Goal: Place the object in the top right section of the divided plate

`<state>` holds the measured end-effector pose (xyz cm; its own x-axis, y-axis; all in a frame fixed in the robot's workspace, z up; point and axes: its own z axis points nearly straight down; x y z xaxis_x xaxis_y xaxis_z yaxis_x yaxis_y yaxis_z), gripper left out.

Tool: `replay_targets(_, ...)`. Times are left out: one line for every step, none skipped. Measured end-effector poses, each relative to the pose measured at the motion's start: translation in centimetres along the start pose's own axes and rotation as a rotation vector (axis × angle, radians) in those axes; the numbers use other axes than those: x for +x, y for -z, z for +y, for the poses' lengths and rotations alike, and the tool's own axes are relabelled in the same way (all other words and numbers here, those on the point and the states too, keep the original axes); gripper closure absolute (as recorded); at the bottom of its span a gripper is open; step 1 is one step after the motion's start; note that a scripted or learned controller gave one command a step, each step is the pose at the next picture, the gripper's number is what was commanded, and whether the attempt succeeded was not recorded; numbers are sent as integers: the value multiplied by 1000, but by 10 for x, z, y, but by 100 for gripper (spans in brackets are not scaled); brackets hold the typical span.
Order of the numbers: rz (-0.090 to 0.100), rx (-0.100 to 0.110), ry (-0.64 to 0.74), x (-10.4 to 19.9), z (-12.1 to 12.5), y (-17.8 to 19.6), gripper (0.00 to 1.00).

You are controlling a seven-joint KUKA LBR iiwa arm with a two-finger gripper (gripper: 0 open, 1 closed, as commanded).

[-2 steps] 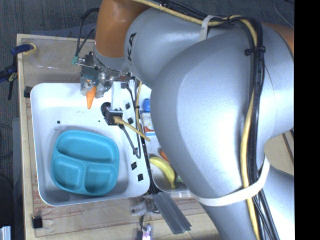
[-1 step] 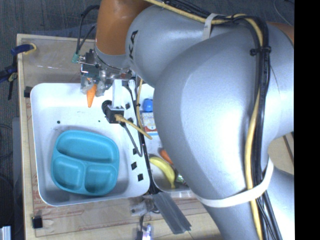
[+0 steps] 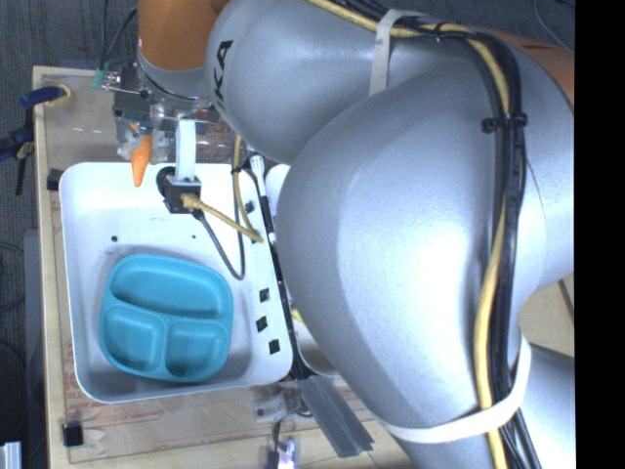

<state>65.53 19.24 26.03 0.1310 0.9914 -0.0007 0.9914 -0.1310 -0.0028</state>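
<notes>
blue divided plate (image 3: 168, 315): lower left of frame, inside left white bin (image 3: 83, 213). orange carrot-like object (image 3: 141, 161): upper left, at bin's top edge, beneath gripper (image 3: 146, 135). finger state: cannot tell. grey arm (image 3: 391, 213): covers right side.

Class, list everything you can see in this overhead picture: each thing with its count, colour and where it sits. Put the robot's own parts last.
Divided plate: one, blue, three sections, lying in the left bin's lower half.
Carrot-like object: one, orange, at the left bin's top edge, beside the gripper.
Bins: two, white; the left one in plain sight, the right one mostly behind the arm.
Bench: one, pale wood, under the bins.
Arm: one, grey with an orange band, reaching in from the right.
Gripper: one, above the left bin's top edge.
</notes>
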Motion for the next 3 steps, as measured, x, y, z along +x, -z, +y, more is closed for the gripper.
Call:
replay_targets(0, 0, -347, 18, -2, -6, 100)
replay_targets(-2, 4, -125, 17, -41, -80, 100)
replay_targets(-1, -2, 56, -107, -44, 10, 100)
